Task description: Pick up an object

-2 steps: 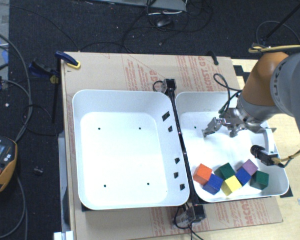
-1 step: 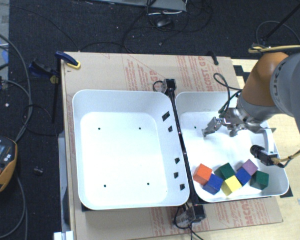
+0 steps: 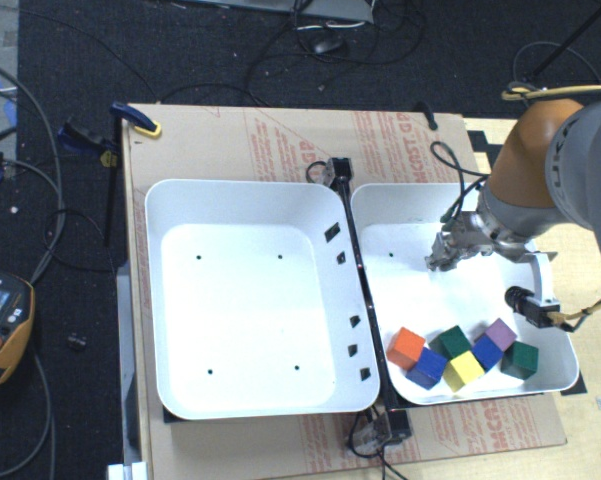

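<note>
Hovering claw (image 3: 442,259) sits over bare far part of right bin (image 3: 410,213); can't tell if open or closed. Blocks bunch at near edge: orange block (image 3: 407,347), blue block (image 3: 429,367), yellow block (image 3: 465,370). Packed tight, grab may slip or push neighbors.

Open white floor lies around the gripper (image 3: 438,259). Clustered blocks (image 3: 460,353) crowd the bin's near corner, well below it. Divider wall (image 3: 358,268) bounds its left.
</note>
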`<state>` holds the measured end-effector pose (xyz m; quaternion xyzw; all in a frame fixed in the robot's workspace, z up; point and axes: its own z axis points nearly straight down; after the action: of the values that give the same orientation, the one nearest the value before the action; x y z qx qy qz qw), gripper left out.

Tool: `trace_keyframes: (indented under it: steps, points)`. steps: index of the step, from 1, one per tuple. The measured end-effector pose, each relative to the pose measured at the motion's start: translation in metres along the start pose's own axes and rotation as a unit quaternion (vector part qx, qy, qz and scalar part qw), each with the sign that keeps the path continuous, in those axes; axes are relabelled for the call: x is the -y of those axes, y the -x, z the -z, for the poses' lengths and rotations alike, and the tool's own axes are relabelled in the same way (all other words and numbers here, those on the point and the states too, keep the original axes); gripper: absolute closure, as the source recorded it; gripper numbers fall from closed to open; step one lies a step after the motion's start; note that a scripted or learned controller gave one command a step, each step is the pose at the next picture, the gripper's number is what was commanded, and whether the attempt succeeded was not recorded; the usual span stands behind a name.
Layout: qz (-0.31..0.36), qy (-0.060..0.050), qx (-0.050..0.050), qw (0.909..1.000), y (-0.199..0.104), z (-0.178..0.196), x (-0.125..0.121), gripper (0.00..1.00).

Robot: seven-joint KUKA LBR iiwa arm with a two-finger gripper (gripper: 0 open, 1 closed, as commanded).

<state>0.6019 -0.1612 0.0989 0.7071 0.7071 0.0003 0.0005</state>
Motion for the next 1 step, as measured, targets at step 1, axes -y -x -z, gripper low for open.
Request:
trace_keyframes:
  steps: [1]
  points:
    - [0.000,0.001,0.000,1.0000,-0.0014,0.0426,0.0017,1.00]
